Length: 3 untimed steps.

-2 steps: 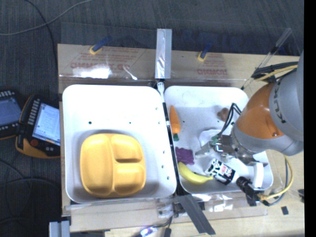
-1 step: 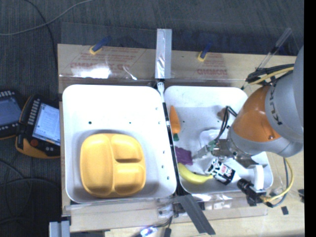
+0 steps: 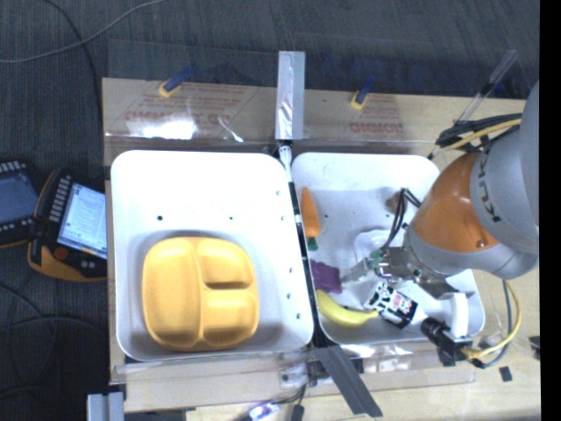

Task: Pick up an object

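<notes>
My gripper hangs low in the middle of the right bin, under the grey and orange wrist. Just to its left lies a small purple piece. A yellow banana lies below that, near the bin's front wall. An orange carrot-shaped piece rests along the bin's left wall. A small black, white and red item sits right below the gripper, beside the banana's right end. I see nothing held in the gripper.
The left bin holds a yellow divided tray at its front. The arm covers the right part of the right bin. A handheld pendant lies off the bench to the left.
</notes>
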Available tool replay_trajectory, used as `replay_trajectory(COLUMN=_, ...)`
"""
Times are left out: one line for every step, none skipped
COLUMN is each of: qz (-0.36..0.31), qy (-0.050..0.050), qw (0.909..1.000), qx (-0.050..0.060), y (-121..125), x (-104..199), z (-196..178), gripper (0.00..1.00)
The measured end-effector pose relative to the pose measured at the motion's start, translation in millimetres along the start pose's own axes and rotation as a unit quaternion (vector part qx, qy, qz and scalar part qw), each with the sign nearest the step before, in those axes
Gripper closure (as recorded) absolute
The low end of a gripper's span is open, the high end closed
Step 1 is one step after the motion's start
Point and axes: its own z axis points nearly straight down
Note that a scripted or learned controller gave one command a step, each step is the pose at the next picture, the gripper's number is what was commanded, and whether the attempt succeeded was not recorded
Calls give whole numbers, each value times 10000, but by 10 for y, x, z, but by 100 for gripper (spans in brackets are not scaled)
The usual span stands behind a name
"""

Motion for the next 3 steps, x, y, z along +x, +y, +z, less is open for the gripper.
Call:
replay_trajectory(qz=148, qy=43, qw=9999, qx=42, y=300, x=54, z=13, gripper=0)
replay_trajectory(qz=567, qy=39, qw=9984, qx=23, y=953, x=111, z=25, gripper=0)
replay_trajectory(qz=1279, qy=36, qw=9918, qx=26, y=-10, x=-142, z=9, gripper=0)
